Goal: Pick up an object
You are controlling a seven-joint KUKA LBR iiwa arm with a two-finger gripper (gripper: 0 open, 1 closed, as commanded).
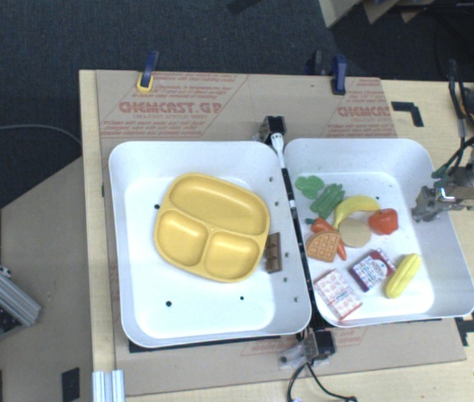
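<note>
1. Nearest the bottom of the view, the bench (220,367) carries loose wires (308,367) at the seam between the two bins; a metal rail (2,291) crosses the lower left corner, partly cut off.
2. The right bin (446,283) holds the small things. Closest to its front rim lies a red-and-white packet (336,293), with a dark red packet (371,270) just beside it and a yellow corn cob (402,275) to that one's right.
3. Behind those sit a waffle (324,246), a pale round disc (355,234) touching a banana (352,209), and a red tomato (383,220) near the banana's tip. Small orange pieces by the waffle are too small to name.
4. Farther back lie green leafy pieces (321,193), bunched close; I cannot tell how many they are.
5. The left bin (128,182) holds a yellow divided plate (212,226), tilted, with a small brown block (274,252) just beside it near the bin's right wall.
6. The gripper (428,206) hangs over the right bin's right rim, well apart from the toys; nothing is seen in it. It is small and dark, and I cannot tell how its jaws stand. The arm is cut off by the right edge.
7. Beyond the bins, a printed brown board (220,103) is held by a yellow clamp (146,75) and a blue clamp (338,72).
</note>
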